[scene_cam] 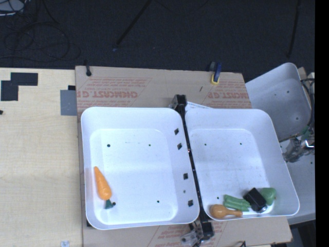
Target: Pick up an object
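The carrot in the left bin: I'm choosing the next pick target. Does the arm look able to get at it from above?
Probably yes. The carrot lies alone by the left bin's near-left wall, nothing over it; that wall close beside it could crowd a finger.

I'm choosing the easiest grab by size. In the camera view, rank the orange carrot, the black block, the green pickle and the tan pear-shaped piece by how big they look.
Largest to smallest:
1. orange carrot
2. tan pear-shaped piece and green pickle, too alike to separate; the pickle is partly hidden
3. black block
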### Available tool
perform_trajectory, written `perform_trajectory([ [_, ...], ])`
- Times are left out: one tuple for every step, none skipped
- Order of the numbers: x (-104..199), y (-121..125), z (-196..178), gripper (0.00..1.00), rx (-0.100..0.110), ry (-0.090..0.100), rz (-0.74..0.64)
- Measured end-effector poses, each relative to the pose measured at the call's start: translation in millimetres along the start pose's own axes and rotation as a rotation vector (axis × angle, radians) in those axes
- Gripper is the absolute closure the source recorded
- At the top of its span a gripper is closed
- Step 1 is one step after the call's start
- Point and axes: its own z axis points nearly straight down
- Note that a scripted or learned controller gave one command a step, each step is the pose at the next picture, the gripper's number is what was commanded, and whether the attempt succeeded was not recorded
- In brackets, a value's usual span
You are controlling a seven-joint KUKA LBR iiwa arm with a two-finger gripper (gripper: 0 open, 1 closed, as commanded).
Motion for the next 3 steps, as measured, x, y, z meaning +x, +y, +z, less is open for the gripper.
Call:
perform_trajectory([
  [25, 54, 39, 1.0, -0.003, 0.001, -0.008],
  [-11, 33, 18, 1.0, -0.007, -0.003, -0.001],
  [-11, 0, -39, 1.0, -0.011, -0.003, 0.0],
])
